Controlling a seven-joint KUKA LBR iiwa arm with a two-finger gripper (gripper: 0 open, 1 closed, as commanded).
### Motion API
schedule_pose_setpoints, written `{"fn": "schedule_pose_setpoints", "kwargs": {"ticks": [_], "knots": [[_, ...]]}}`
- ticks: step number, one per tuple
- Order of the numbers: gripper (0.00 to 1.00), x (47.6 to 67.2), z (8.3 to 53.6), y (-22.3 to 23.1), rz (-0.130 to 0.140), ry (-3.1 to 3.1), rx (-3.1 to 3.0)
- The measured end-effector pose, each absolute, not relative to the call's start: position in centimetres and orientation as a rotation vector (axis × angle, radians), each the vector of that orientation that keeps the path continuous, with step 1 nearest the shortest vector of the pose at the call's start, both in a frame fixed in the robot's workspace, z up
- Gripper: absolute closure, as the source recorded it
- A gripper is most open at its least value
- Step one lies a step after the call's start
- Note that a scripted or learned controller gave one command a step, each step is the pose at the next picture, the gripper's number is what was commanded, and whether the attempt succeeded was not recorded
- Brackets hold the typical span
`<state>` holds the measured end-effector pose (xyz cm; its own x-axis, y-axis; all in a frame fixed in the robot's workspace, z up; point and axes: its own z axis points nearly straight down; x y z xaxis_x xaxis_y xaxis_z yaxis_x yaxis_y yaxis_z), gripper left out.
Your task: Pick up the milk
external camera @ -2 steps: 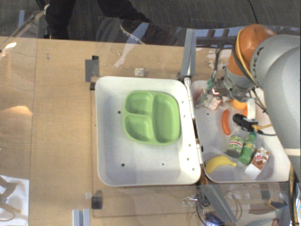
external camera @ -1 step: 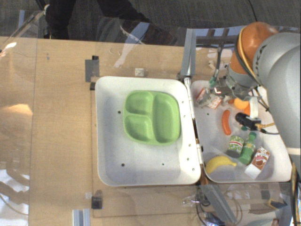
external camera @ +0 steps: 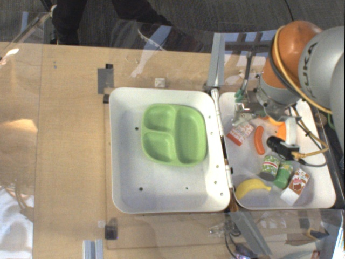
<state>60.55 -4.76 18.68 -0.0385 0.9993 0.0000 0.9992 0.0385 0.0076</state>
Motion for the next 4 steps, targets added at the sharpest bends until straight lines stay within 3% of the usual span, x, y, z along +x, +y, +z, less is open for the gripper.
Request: {"fn": "schedule_pose_setpoints", "kwargs": {"ticks": [1,2,3,4], "knots": [[1.0,55.7,21.2,-2.7,0.007,2.514,1.876],[1.0,54.2,34.8,-6.9,0.008,2.636,1.69],[0.0,54.2,34.7,-6.9,0.007,2.637,1.691],[0.0,48.9,31.8,-11.7,0.003,2.655,1.667]]}}
